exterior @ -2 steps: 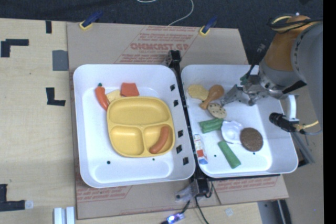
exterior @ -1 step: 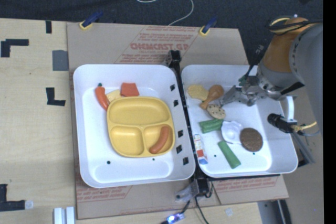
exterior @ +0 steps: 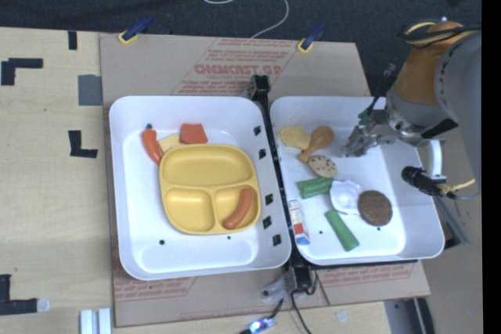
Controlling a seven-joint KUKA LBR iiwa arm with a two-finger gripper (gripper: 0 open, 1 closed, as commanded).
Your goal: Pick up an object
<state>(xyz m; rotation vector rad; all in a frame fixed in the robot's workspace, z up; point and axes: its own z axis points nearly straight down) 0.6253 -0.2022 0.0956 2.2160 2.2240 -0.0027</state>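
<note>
Far to the left of the fingers, in the left bin (exterior: pixel 125 168), sits a yellow divided plate (exterior: pixel 207 188) with a sausage (exterior: pixel 241 209) in one compartment, a carrot (exterior: pixel 151 145) and an orange block (exterior: pixel 192 134) beside its upper edge; in the right bin (exterior: pixel 419 242), nearer the fingers, lie a chicken drumstick (exterior: pixel 315 142), a cookie (exterior: pixel 322 165), a green bean pod (exterior: pixel 314 187), a white scrap (exterior: pixel 344 194), a brown patty (exterior: pixel 375 208) and a green stick (exterior: pixel 341 230). The gripper (exterior: pixel 358 143) hangs low at the bin's upper right, just right of the drumstick; whether its fingers are open or closed I cannot tell, and nothing shows between them. The step looks like the approach, no grasp yet; next would be a short shift left over the drumstick, descent, then closure.
</note>
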